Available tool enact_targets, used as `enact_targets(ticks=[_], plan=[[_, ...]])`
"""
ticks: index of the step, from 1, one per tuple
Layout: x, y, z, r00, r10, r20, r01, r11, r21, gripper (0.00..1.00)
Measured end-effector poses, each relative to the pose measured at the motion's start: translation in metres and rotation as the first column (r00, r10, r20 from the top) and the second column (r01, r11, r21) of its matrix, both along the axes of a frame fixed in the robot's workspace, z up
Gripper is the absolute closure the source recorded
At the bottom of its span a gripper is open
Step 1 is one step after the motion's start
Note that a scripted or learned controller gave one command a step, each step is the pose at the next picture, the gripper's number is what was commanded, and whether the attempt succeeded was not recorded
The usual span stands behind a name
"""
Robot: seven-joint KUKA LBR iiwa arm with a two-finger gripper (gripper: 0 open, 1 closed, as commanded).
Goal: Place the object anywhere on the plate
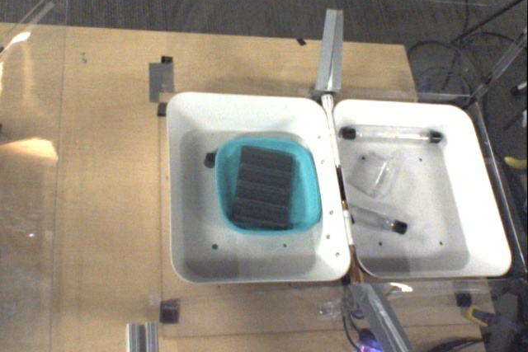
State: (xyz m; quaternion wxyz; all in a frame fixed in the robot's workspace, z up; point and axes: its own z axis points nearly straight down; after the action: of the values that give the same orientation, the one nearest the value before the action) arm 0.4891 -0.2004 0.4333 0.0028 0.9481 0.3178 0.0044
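We are looking at a dark ribbed block (263,186) that is lying flat on the turquoise plate (308,192), filling most of the plate's middle and tilting slightly, its long side running from about twelve o'clock toward six. The plate is sitting in the middle of the left bin (188,247), with bare white floor all around it. Judging from how things are lying, we are taking the placing as already done: the block is resting wholly within the plate's rim, and nothing is touching it.

Moving outward, at three o'clock from the plate the right bin (487,243) is holding loose clear items: a long clear tube (388,133) with dark ends near its twelve o'clock wall, a shorter tube (375,218) with a dark cap toward six o'clock, and a crumpled clear piece (375,175) between them. These are lying well apart from the plate.

We are finding no gripper over either bin, so we cannot tell its state. What is left, we are judging, is little or nothing beyond confirming the block is lying settled.
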Motion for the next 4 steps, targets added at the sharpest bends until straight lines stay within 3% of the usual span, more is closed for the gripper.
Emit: enact_targets(ticks=[1, 2, 3, 4], plan=[[0.0, -0.003, 0.003, 0.991, -0.133, 0.001, 0.133, 0.991, 0.0, 0.0], [-0.001, -0.005, -0.082, 0.98, -0.2, -0.007, 0.2, 0.98, 0.002, 0.0], [0.07, -0.004, -0.095, 0.989, -0.15, -0.005, 0.15, 0.989, 0.001, 0.0], [0.02, -0.005, -0.002, 0.974, -0.229, 0.003, 0.229, 0.974, 0.0, 0.0]])
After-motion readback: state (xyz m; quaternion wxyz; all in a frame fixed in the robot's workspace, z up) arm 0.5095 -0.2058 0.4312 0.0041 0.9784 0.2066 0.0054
